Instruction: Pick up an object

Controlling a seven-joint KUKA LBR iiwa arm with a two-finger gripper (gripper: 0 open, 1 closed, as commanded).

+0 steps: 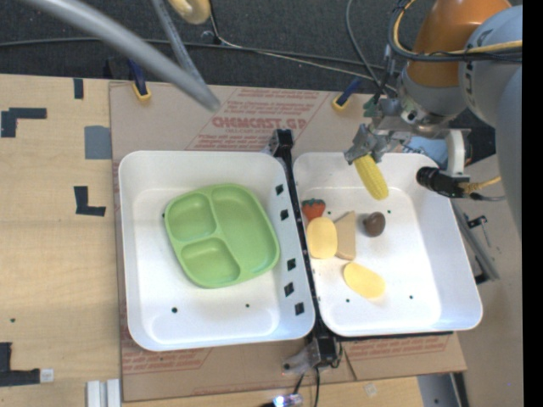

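Observation:
My gripper (365,154) hangs over the back of the right bin (441,253), shut on the top end of a yellow corn cob (372,180). The cob slants down from the fingers above the bin floor. Below it in the same bin lie a brown ball (373,223), a tan block (345,234), a round yellow piece (321,238), a yellow oval piece (363,281) and a small red fruit with a green top (314,206).
The left bin (144,303) holds a green divided plate (222,234). A black divider strip (293,227) runs between the bins. Cables and a black fitting (441,180) sit by the right bin's back right rim.

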